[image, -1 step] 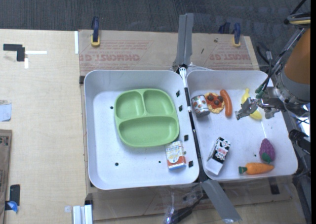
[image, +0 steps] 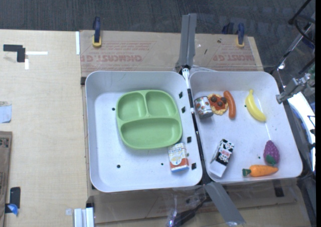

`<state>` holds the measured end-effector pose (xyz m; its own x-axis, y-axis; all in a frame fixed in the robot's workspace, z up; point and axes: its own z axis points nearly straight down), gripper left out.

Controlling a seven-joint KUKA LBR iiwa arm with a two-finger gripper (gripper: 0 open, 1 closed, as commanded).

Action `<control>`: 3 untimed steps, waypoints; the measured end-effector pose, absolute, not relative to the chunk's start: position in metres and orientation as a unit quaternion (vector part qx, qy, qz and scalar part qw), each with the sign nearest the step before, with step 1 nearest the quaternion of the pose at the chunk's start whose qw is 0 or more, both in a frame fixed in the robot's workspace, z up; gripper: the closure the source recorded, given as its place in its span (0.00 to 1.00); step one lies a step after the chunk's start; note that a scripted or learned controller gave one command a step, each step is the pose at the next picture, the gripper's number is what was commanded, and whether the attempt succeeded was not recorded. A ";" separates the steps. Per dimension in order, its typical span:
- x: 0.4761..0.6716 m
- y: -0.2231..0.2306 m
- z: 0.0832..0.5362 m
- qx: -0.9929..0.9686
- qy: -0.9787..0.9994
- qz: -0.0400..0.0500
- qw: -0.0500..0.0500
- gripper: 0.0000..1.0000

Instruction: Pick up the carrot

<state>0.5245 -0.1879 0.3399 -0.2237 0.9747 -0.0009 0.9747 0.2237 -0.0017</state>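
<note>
The carrot (image: 261, 171) lies on its side in the near right corner of the right bin (image: 281, 136), its green top pointing left and its orange body reaching right toward the bin's wall. Just beyond it, touching or nearly so, sits a purple bunch of grapes (image: 271, 152). To the carrot's left a small black-and-white milk carton (image: 222, 156) lies tilted on the bin floor. In the far part of the same bin are a yellow banana (image: 255, 106), a sausage (image: 230, 104), a slice of pizza (image: 218, 103) and a small can (image: 202, 106) close together. The left bin (image: 95, 136) holds a green divided plate (image: 149, 118) with a small juice box (image: 178, 158) just near of it. The arm's gripper (image: 296, 89) is at the right edge, above the right bin's far right rim, well apart from the carrot; I cannot tell how it is set.
</note>
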 end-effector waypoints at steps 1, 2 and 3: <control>0.484 -0.222 0.202 -0.657 -0.754 0.001 0.001 0.00; 0.538 -0.218 0.115 -0.571 -0.821 0.000 0.000 0.00; 0.478 -0.150 0.128 -0.619 -0.785 0.000 0.001 0.00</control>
